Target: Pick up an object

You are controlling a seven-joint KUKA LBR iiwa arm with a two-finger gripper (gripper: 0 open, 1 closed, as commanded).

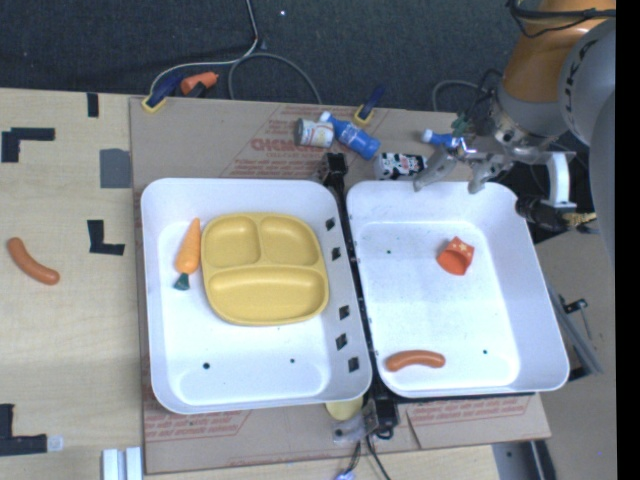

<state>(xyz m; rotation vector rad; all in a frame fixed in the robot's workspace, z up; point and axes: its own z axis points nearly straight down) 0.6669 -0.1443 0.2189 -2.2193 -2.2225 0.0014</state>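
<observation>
While your gripper (pixel 452 173) hangs at the upper right of the frame, just over the top rim of the right bin (pixel 535 268), its two fingers are spread apart with nothing between them. You're at the approach step, as I judge it: nothing picked yet.

Nearest candidate is the small orange-red piece (pixel 456 256), lying in the upper right part of the right bin, below the gripper in the frame and apart from it. A sausage (pixel 414 361) lies near that bin's lower edge, farther off. For the next move you'd need to bring the gripper down-frame over the orange-red piece, lower, then close; it looks small and lumpy, so centre well.

Arm pose: the grey arm with its orange band (pixel 560 13) comes in from the upper right corner, wrist bent toward the bin's top edge.

Further out: the left bin (pixel 160 368) holds a yellow divided plate (pixel 265 268) with a carrot (pixel 188 248) just beside its left edge. Another sausage (pixel 32 261) lies on the bench at far left, outside both bins. A small bottle (pixel 340 133) lies above the bins.
</observation>
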